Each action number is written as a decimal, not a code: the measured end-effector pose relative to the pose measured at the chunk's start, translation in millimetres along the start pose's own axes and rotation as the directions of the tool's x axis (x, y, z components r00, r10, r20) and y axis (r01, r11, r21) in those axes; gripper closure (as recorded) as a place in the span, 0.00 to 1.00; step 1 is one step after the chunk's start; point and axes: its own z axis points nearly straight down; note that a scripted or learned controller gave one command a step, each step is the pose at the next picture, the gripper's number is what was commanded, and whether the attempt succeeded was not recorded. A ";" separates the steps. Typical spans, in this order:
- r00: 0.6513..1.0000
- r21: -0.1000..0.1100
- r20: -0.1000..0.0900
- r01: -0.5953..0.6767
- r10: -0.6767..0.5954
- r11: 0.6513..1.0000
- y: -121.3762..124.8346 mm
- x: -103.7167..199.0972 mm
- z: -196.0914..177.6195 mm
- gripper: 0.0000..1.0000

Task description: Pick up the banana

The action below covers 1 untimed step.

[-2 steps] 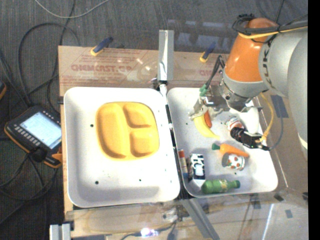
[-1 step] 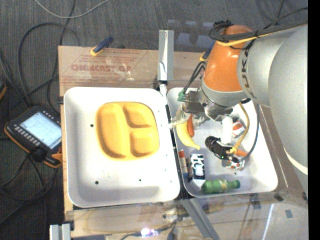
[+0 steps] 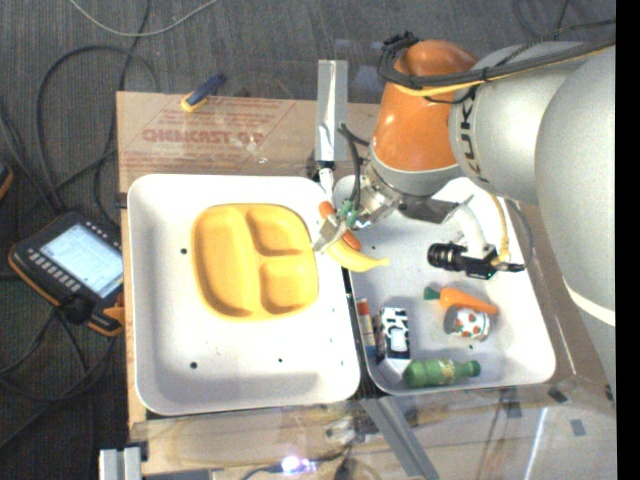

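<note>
The banana (image 3: 362,258) is small, yellow and curved. It hangs over the rim between the two bins, at the left edge of the right bin (image 3: 528,353). My gripper (image 3: 338,232) reaches down from the orange wrist and is shut on the banana's upper left end. The rest of the banana sticks out to the lower right of the fingers. The wrist hides the back part of the right bin.
A yellow divided tray (image 3: 255,258) lies in the left bin (image 3: 160,358), right beside the gripper. In the right bin lie a carrot (image 3: 468,298), a white spotted toy (image 3: 468,324), a green bottle (image 3: 440,371), a white-and-black pack (image 3: 396,331) and a thin pen-like item (image 3: 366,326).
</note>
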 end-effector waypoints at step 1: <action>0.987 0.000 0.002 0.161 -0.161 0.987 31.1 15.9 -42.8 1.00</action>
